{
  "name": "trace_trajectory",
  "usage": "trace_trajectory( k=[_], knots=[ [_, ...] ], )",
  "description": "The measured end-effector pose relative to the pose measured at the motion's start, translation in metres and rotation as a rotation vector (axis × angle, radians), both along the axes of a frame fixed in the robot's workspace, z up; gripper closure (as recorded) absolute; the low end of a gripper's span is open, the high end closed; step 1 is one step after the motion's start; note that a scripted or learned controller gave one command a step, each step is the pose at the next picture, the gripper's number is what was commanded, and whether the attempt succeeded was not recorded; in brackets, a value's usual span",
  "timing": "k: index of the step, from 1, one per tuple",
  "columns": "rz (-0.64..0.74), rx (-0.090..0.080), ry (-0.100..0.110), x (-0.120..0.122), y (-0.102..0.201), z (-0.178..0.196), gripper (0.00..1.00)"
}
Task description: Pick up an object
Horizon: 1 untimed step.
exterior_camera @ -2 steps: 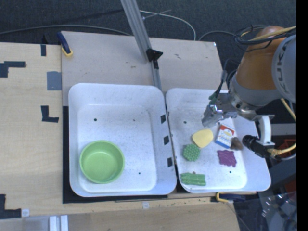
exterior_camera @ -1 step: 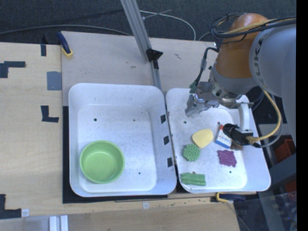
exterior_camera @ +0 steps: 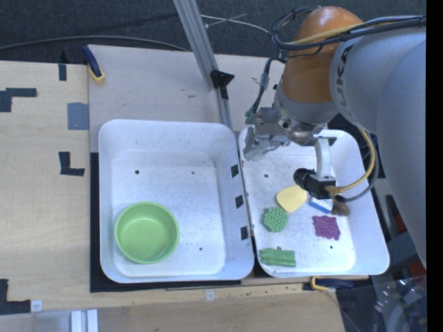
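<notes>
Hovering over the near-left corner of the right bin (exterior_camera: 360,254): the gripper (exterior_camera: 257,144), hanging under the orange-banded arm (exterior_camera: 315,54) reaching in from the right. Showing nothing between the fingers; open or closed, impossible telling from this slant. Lying in the right bin's front half, apart from the gripper: a yellow piece (exterior_camera: 291,199), a round green piece (exterior_camera: 275,219) just below it, a purple piece (exterior_camera: 326,226) to the right, a long green piece (exterior_camera: 278,257) at the front edge. Sitting in the left bin (exterior_camera: 166,137), front-left corner: a green bowl (exterior_camera: 147,232), upright. Leaning across the bench behind the bins: a grey pole (exterior_camera: 197,33).
</notes>
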State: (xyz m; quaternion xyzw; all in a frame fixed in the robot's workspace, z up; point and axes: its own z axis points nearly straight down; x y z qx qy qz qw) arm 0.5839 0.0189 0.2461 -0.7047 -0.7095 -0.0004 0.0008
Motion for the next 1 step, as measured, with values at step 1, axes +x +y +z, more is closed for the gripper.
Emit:
trace_trajectory(
  k=[1],
  knots=[
    [0.0,0.0,-0.001,0.024,0.0506,0.0046,1.0]
  ],
)
